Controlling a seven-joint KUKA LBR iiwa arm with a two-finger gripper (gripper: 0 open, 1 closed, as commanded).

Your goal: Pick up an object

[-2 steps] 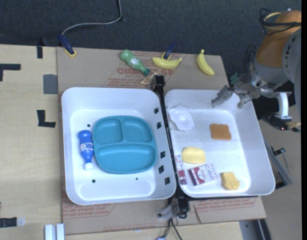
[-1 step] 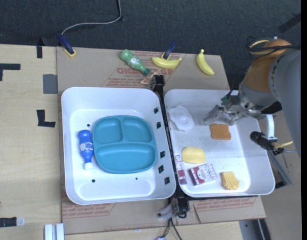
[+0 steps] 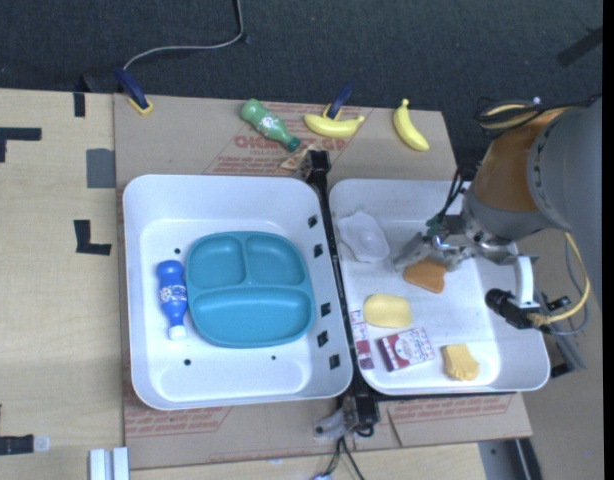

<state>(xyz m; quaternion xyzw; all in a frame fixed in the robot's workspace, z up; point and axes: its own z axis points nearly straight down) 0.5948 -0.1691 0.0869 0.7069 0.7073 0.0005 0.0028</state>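
Camera view from above: the grey arm with its orange band is reaching in from the right and the pincer (image 3: pixel 434 251) is hovering low over the right bin (image 3: pixel 507 373), directly beside the orange-brown toy food piece (image 3: pixel 425 277), which is lying flat near the middle of that bin and appears to be the nearest candidate for picking. Whether the pincer's fingers are apart or together cannot be told, since the wrist hardware is covering them. The piece is probably a light, rigid plastic moulding with a smooth skin; it is likely sliding rather than deforming under pressure, so a grip across its narrower width, close to its middle, seems best. Around it, the right bin is also holding a crumpled clear plastic wrapper (image 3: pixel 365 236), a pale yellow toy piece (image 3: pixel 387 311), a small red-and-white packet (image 3: pixel 405 349) and a yellow ridged toy piece (image 3: pixel 460 361), all set apart from the target, leaving working room on each side. The left bin (image 3: pixel 147 368) is carrying a blue sectioned plate (image 3: pixel 251 288) and a small blue bottle (image 3: pixel 171 296). Both bins are resting on cardboard on the desk (image 3: pixel 37 268), where a green bottle (image 3: pixel 269 124) and two toy bananas (image 3: pixel 333 124) are lying beyond the rims.
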